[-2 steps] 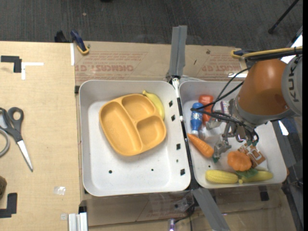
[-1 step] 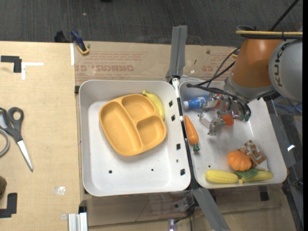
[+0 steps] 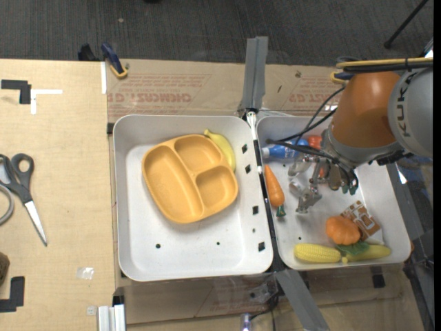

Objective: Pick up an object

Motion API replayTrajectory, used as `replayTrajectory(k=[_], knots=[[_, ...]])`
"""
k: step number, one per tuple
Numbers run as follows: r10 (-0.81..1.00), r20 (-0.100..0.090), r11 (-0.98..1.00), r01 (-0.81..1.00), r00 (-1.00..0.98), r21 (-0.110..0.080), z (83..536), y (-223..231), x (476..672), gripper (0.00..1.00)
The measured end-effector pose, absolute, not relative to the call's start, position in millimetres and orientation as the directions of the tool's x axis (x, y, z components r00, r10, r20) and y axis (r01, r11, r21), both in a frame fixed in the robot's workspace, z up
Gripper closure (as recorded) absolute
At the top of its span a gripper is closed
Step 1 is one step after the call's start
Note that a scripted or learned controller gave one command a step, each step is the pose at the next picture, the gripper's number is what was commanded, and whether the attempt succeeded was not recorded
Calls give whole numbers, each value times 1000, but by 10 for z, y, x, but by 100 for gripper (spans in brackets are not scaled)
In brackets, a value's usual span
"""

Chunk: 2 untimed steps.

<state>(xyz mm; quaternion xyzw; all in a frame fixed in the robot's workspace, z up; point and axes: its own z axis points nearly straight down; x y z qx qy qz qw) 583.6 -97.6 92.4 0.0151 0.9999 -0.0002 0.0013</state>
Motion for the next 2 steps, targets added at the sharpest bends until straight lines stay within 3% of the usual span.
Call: replayTrajectory(k=[1,2], knots=[[-22,-2,1000,-22,-1000,0,921,-1176,5378,0],[-11,-22,1000,-11,-1000,-5,969,-1441,4929,0]])
